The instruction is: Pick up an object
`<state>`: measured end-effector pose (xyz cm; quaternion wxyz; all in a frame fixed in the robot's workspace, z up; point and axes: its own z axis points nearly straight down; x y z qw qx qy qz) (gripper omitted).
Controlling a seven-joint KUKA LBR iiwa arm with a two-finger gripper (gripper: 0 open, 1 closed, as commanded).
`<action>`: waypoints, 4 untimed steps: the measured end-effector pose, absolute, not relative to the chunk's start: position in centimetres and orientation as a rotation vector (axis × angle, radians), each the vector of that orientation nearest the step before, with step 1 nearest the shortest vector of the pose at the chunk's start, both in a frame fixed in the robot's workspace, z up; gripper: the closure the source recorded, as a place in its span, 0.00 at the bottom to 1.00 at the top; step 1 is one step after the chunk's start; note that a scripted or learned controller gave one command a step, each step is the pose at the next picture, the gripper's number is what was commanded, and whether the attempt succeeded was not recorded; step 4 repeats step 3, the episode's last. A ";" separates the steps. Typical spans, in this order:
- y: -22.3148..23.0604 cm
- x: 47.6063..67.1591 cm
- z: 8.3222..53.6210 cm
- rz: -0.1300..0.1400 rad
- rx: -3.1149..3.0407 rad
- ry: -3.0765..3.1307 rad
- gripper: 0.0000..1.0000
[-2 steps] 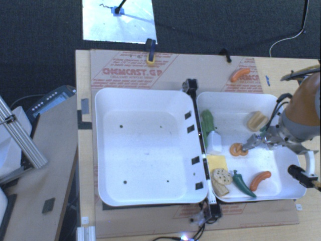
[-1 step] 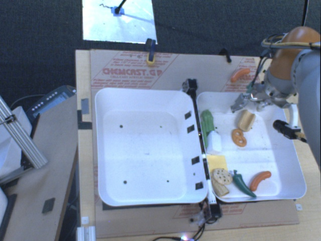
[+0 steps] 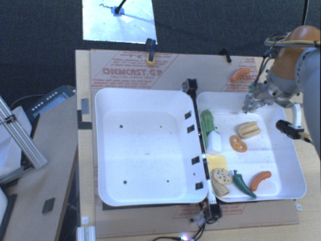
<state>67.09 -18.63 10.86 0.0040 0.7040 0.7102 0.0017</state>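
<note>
I see the bench topped by a printed brown board. Landmark: the black clips joining the two bins. Left of the clips sits the left white bin, right of them the right white bin, both flat on the board. Up and right of the clips, an orange sausage toy lies on bare board just beyond the right bin's far rim. Up and left of the clips, a yellow clamp sits at the board's far edge.

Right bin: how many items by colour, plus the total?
Green: 2, cucumber, pepper
Orange: 2, pretzel, sausage
Tan: 2, bun, cookie
Yellow: 1, cheese
White: 1, bottle
Total: 8
</note>
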 end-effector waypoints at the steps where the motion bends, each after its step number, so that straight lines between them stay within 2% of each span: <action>1: -20.8 67.1 31.6 0.013 2.204 2.213 1.00; 2: -8.3 66.9 25.7 0.005 2.208 2.242 1.00; 3: -1.8 67.0 33.7 0.011 2.205 2.228 1.00; 4: -1.8 67.0 33.7 0.011 2.205 2.228 1.00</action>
